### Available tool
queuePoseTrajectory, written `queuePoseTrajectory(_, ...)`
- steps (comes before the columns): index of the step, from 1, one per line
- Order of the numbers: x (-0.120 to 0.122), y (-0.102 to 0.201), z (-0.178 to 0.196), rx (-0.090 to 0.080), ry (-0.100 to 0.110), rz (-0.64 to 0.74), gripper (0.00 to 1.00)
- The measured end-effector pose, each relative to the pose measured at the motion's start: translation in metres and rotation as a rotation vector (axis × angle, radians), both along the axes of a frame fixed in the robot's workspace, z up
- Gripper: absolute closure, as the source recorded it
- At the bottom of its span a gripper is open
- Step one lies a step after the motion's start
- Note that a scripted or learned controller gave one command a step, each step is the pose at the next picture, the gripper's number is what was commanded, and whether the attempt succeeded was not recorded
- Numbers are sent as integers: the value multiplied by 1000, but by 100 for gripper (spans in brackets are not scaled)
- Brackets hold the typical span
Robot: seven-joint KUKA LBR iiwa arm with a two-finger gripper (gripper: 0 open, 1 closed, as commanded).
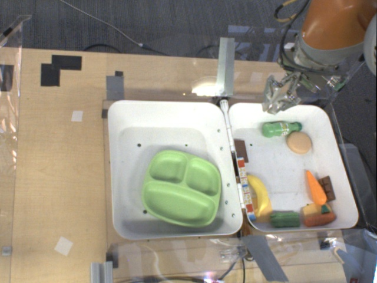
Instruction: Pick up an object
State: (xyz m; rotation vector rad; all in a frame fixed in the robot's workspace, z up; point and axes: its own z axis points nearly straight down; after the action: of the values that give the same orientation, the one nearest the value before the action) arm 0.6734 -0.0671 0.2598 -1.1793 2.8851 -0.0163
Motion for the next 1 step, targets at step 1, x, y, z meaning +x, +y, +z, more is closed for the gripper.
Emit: queuePoseTrajectory(1, 0, 1, 7, 4, 1, -1, 100)
